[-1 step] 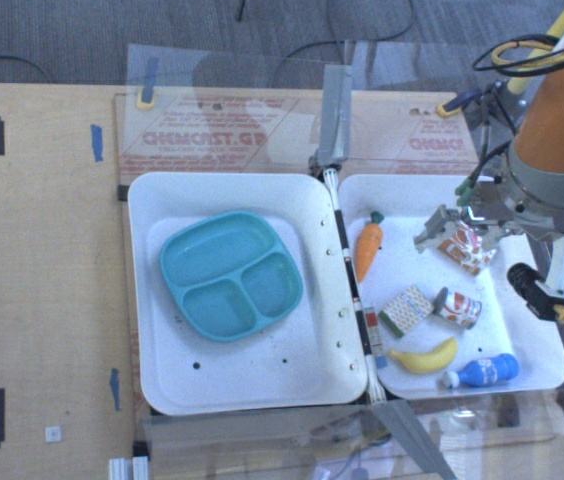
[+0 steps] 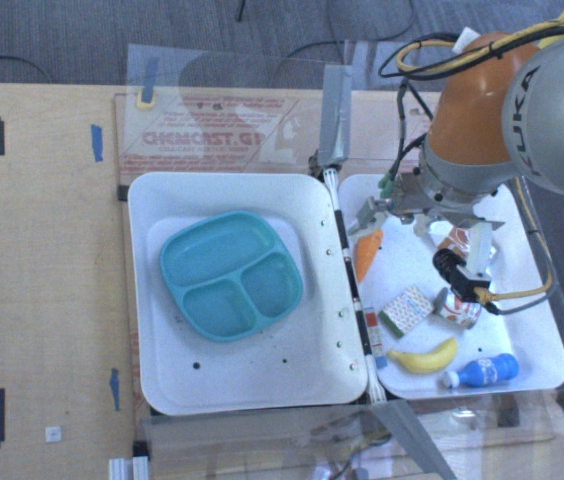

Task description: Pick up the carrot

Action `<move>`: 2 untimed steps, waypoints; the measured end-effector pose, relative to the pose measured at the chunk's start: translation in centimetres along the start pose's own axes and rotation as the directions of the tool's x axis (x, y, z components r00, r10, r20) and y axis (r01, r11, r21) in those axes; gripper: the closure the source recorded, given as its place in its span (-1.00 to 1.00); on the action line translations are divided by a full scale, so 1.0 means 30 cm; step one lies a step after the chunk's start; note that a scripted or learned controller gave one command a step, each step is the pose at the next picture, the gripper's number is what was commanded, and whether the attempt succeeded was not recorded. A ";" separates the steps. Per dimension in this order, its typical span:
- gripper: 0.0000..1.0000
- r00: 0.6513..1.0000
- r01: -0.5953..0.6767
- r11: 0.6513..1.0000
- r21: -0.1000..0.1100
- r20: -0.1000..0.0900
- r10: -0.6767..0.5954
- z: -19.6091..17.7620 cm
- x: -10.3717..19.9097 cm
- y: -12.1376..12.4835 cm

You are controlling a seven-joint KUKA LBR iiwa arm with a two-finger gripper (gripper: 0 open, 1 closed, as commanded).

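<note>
The carrot (image 2: 366, 254) is a short orange piece lying near the left wall of the right bin (image 2: 552, 353), pointing roughly toward the bin's front. My gripper (image 2: 390, 212) hangs just behind and slightly right of the carrot's far end, under the orange band of the arm (image 2: 477, 98). The carrot lies on the bin floor, and most of it shows below the gripper's grey metal parts. The arm's bulk hides the back of the right bin.
In the right bin lie a banana (image 2: 422, 356), a blue bottle (image 2: 482, 370), a small patterned box (image 2: 407, 310), a can (image 2: 457, 308) and a white-red packet (image 2: 467, 243). A teal divided plate (image 2: 230, 273) sits in the left bin (image 2: 152, 368). A divider wall (image 2: 347, 268) separates the bins.
</note>
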State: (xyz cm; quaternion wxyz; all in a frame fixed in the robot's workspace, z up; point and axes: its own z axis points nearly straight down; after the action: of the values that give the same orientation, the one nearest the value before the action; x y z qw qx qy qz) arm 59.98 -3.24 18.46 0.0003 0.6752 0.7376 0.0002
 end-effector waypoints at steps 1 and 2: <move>-1.00 0.989 0.145 0.989 -0.003 0.001 -0.145 -0.010 -0.092 0.062; -1.00 1.000 0.030 1.000 0.001 0.000 -0.030 0.228 -0.258 0.027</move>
State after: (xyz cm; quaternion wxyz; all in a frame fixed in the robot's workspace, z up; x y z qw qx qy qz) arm 61.48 -10.89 11.63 -0.0001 0.6640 0.7478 0.0000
